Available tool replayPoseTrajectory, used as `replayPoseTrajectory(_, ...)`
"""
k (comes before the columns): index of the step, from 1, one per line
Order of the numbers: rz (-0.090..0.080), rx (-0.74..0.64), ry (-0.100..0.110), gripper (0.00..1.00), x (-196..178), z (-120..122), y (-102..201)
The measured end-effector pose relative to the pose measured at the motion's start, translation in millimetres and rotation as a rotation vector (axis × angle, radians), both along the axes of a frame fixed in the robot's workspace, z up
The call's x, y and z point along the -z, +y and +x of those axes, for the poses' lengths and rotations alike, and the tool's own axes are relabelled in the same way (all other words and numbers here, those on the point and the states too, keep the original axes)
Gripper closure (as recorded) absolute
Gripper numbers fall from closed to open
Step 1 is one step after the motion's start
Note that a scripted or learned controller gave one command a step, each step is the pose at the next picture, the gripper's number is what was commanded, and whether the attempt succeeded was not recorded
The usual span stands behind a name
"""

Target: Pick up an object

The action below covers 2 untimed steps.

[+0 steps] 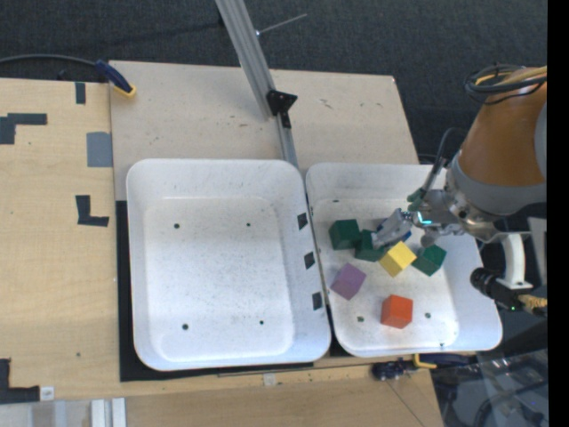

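Clenched or released? Cannot tell from up here. Pressing the gripper point(388, 232) low into the right bin point(480, 332), right at a dark green block point(368, 250). Could skid off a corner or just shove it, crowded by the yellow block point(398, 258) and another green block point(344, 233). Purple block point(348, 281) and orange block point(396, 310) near, standing apart.

Robotics lab: bench point(222, 114) w/ white bins point(142, 238), KUKA arm point(502, 149).

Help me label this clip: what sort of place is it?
Probably a robotics lab bench for grasping trials: two white bins on a plywood top, coloured blocks in the right bin, and a robot arm reaching over them.
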State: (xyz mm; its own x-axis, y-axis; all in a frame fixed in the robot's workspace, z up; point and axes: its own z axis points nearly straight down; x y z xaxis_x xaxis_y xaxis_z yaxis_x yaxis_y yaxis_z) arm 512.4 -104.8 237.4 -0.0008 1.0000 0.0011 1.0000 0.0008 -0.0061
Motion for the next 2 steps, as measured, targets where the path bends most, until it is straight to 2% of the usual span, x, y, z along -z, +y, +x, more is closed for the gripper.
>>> replayPoseTrajectory(1, 0.0, -0.001, -0.005, 0.0, -2.2, 0.9, 0.1)
replayPoseTrajectory(2, -0.001, 0.0, 0.0, 0.0, 41.5, 0.0, 3.6)
